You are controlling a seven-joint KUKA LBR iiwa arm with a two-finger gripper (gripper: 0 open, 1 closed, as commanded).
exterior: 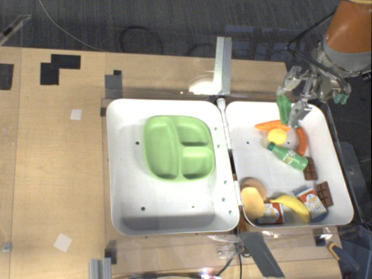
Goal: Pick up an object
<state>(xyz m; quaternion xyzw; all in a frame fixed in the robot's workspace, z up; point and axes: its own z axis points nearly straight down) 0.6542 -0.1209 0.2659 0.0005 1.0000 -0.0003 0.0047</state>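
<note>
Gripper (292, 110) up at back edge of right bin (336, 156), above the toy pile. Something green (283, 107) right beside the fingers; held or just behind, cannot tell. Open or closed, cannot tell either. No clear grasp, so probably still approach or early lift. Candidates in right bin: carrot (268, 125), lemon (277, 136), green bottle (289, 156) on its side, red sausage (301, 140) just under gripper; banana (292, 206), bread (251, 197), cartons at front. Left bin (125, 156) has green tray (177, 147) only. Next: needs check of that green piece; if not held, straight drop onto one item, avoiding neighbours touching lemon and carrot.
</note>
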